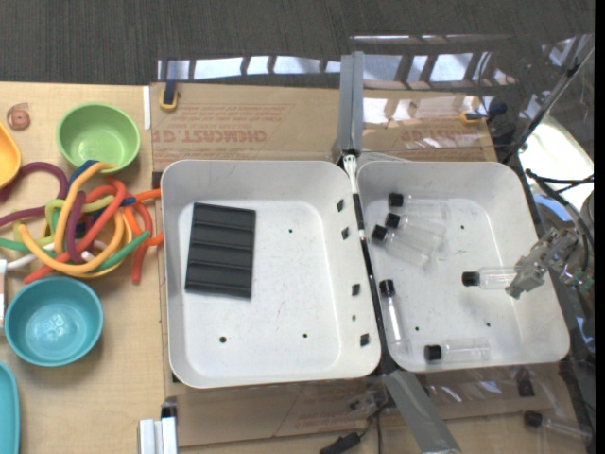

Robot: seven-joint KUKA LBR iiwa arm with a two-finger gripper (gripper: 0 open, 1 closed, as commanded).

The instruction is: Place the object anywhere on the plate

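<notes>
— Grey metal fingers of the gripper sit low over the right side of the right bin. Are they spread or pinched?

— I cannot tell; they are small and blurred. They lie at the right end of a clear vial, seemingly touching it, but whether the vial is between them does not show.

— How does that vial look?

— Transparent, tube-shaped, lying on its side with a black cap pointing left.

— Any others?

— Several more clear vials with black caps in the same bin: two or three at the far left, one along the left wall, one near the front edge.

— And the plate?

— A black ribbed rectangular plate lies flat in the left part of the left bin, well apart from the vials.

— Beyond the bins?

— On the wooden bench to the left, a green bowl, a teal bowl and a tangle of coloured cords between them.
</notes>
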